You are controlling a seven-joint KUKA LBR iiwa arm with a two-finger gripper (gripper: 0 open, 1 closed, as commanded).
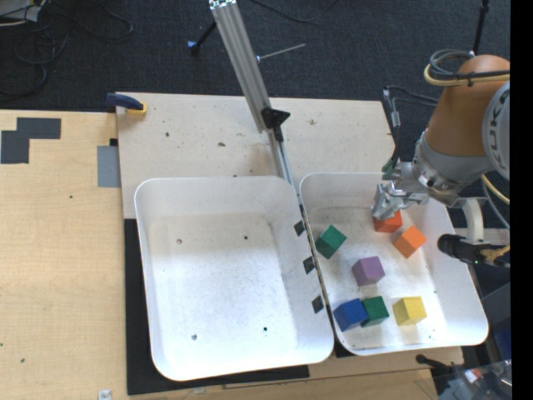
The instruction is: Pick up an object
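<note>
My gripper [386, 211] hangs over the back part of the right bin [466, 327], directly above a red-orange block [389, 222] that shows just under its tips. An orange block [409, 241] lies close to the right of that. Further forward sit a green block [331, 241], a purple block [368, 270], a blue block [351, 313], a second green block [376, 309] and a yellow block [409, 310]. Whether the red-orange block is between the fingers I cannot make out.
The left bin [166, 215] stands beside the right one, sharing a divider with black clips [306, 264]. A slanted aluminium bar [246, 65] rises behind the bins. A blue-and-yellow clamp [127, 103] sits at the bench's back left corner.
</note>
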